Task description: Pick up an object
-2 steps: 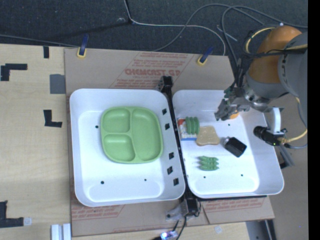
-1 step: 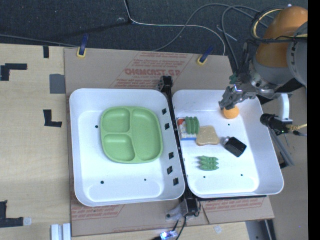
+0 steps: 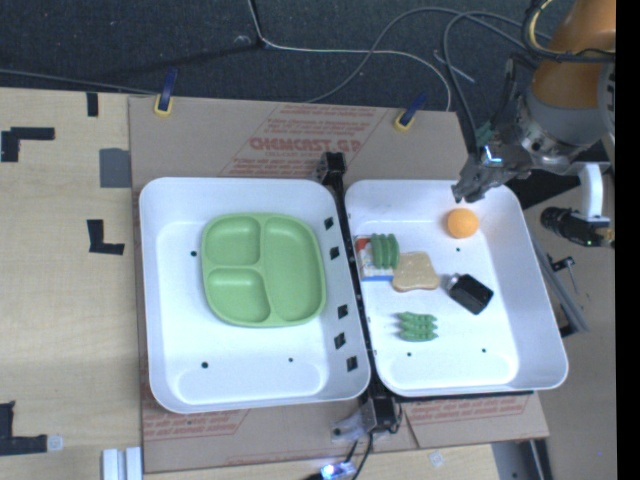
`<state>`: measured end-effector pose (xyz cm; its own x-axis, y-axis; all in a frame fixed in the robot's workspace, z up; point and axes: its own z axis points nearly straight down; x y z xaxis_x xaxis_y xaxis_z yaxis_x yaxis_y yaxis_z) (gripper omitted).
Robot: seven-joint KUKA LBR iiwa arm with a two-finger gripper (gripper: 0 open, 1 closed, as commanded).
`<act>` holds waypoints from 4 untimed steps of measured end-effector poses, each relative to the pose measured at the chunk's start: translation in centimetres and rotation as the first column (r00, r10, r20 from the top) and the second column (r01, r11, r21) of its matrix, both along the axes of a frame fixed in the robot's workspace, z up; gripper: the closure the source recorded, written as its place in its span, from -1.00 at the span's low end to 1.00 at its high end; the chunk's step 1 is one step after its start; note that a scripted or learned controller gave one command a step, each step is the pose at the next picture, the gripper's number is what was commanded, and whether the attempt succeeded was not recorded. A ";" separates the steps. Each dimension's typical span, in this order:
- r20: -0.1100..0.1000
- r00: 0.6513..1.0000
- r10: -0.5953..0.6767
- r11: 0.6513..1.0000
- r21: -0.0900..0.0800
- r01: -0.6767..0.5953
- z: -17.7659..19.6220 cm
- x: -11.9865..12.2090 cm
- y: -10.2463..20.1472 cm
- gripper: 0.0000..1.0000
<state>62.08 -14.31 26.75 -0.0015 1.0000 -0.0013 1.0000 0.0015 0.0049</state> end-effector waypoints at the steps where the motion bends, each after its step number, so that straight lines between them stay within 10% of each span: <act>1: -0.006 1.000 0.003 1.000 0.002 -0.003 -1.0 0.0 4.6 1.00; 4: -0.007 1.000 0.004 1.000 0.001 -0.004 -5.0 2.9 20.3 1.00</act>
